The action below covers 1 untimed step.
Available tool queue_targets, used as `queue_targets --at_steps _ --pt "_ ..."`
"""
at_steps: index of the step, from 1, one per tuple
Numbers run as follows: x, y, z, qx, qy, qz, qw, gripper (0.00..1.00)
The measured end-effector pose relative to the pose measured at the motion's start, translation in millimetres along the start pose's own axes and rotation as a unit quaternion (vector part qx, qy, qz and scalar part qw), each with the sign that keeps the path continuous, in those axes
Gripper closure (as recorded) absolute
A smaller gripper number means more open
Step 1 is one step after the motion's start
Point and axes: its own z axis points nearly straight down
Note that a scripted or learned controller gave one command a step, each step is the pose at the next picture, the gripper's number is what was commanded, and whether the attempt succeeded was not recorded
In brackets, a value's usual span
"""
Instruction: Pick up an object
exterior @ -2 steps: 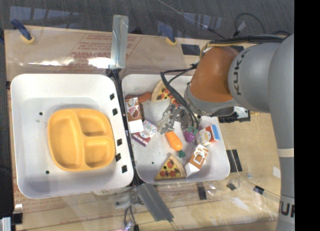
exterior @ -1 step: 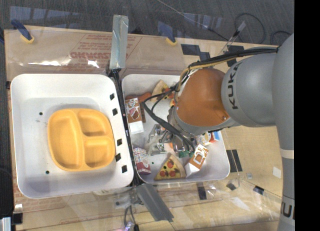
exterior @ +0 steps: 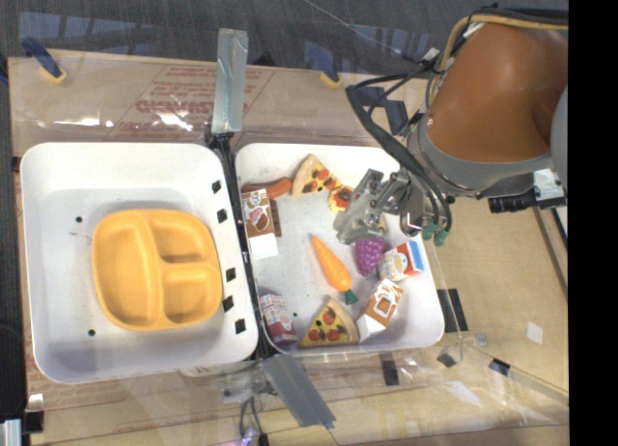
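The orange-banded arm (exterior: 497, 87) loomed largest, entering from 3 o'clock. Its gripper (exterior: 359, 224) hung over the right bin (exterior: 290, 159), whether its jaws were apart or together I cannot tell. Purple grapes (exterior: 368, 255) lay just at its 6 o'clock, a carrot (exterior: 331, 263) at 7 o'clock.

Orange-banded grey arm (exterior: 502, 97), black cables (exterior: 372, 111)
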Motion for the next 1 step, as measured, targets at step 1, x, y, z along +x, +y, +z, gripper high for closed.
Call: queue_targets --at_steps 1 --pt "14.3 32.1 102.6 0.001 0.009 0.009 0.9999 1.00"
